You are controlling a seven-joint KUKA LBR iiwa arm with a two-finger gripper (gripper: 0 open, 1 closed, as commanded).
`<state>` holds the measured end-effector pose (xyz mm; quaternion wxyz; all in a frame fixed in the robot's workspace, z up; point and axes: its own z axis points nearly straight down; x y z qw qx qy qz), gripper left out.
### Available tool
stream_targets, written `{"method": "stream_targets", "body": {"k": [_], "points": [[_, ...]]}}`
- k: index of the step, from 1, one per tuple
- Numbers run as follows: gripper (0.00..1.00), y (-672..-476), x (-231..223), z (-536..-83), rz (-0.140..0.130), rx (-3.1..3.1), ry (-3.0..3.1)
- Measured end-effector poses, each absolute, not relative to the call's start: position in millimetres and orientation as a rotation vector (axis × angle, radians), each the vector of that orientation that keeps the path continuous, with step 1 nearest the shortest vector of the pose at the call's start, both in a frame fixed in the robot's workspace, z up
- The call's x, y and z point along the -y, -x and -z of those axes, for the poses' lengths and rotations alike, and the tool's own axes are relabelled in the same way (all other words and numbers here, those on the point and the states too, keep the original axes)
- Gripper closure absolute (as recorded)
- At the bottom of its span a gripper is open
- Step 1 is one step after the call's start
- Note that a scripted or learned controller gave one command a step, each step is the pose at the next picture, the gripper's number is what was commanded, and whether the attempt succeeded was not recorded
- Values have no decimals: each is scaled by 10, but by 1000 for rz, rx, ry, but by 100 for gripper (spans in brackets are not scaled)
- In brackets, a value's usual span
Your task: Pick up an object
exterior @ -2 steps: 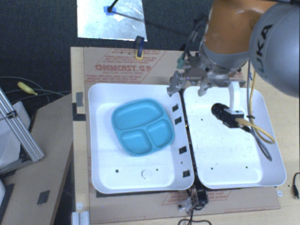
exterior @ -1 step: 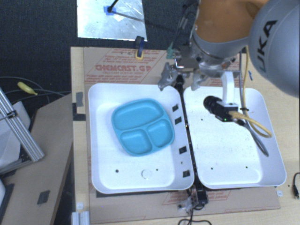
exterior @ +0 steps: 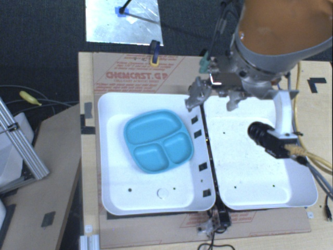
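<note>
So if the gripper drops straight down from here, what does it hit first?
Probably the divider rims between the two bins, near their far end. The gripper hangs right of the blue plate. Depth is unclear.

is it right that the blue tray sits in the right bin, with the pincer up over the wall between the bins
Not quite. The camera view shows the blue tray in the left bin, not the right bin. The pincer is indeed up over the wall between the bins.
</note>
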<state>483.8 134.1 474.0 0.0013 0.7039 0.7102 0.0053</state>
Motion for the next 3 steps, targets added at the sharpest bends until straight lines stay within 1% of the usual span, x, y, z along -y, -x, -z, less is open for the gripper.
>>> {"method": "stream_targets", "body": {"k": [1, 2, 3], "points": [[100, -4874, -1328, -4799, -11, -2230, -2208], [100, -4857, -1567, -3668, 12, -2232, -2217], [100, -4874, -1234, -4918, -23, -2214, -2217]]}}
